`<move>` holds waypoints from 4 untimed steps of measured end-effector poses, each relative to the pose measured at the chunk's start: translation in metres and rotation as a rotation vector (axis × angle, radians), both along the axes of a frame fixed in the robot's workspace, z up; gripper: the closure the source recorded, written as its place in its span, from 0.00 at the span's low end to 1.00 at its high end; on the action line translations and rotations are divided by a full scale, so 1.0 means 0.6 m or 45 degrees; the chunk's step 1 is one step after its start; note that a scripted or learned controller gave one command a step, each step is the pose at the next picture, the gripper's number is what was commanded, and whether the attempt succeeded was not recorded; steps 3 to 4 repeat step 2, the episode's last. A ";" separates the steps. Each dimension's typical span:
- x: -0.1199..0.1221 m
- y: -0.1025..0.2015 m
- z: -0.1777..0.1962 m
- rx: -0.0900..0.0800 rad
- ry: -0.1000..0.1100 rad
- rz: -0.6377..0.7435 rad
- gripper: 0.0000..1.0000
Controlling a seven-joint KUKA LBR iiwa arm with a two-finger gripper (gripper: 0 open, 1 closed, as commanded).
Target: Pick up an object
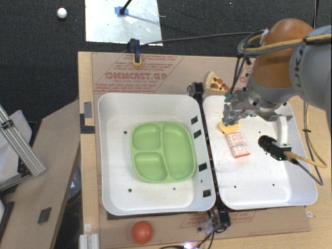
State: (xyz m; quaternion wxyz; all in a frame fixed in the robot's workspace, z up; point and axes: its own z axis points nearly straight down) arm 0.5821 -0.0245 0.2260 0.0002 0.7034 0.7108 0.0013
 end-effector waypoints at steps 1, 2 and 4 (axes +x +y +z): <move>0.002 0.101 0.014 0.001 0.000 0.001 1.00; -0.005 0.172 0.010 0.000 0.000 -0.002 1.00; -0.005 0.172 0.010 0.000 0.000 -0.002 1.00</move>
